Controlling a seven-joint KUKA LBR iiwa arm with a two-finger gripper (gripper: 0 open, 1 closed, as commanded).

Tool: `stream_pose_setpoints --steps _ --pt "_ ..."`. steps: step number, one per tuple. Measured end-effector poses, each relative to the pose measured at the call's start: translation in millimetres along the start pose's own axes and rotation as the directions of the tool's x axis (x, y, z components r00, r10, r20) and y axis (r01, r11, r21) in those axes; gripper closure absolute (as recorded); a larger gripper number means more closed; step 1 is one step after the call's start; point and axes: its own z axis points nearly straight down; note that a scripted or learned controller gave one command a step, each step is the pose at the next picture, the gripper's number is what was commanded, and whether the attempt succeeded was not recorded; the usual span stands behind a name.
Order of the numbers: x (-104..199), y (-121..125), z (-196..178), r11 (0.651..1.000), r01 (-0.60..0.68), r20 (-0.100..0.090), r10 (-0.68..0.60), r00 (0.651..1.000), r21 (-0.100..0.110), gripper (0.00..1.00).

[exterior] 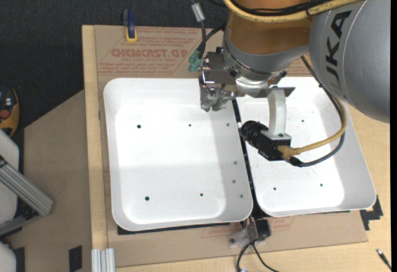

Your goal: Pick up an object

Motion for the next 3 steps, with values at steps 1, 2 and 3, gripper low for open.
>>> stream_pose_setpoints --steps 1,2,3 --pt "26.5 -25.8 105.1 1.000 0.004 0.004 -0.004 1.000 0.019 1.00" --pt "-8.2 -7.9 37.3 1.000 -0.002 0.000 0.002 1.000 -0.002 1.00" --pt "-1.5 33.8 76.4 1.000 0.000 0.002 0.000 1.000 0.004 1.00"
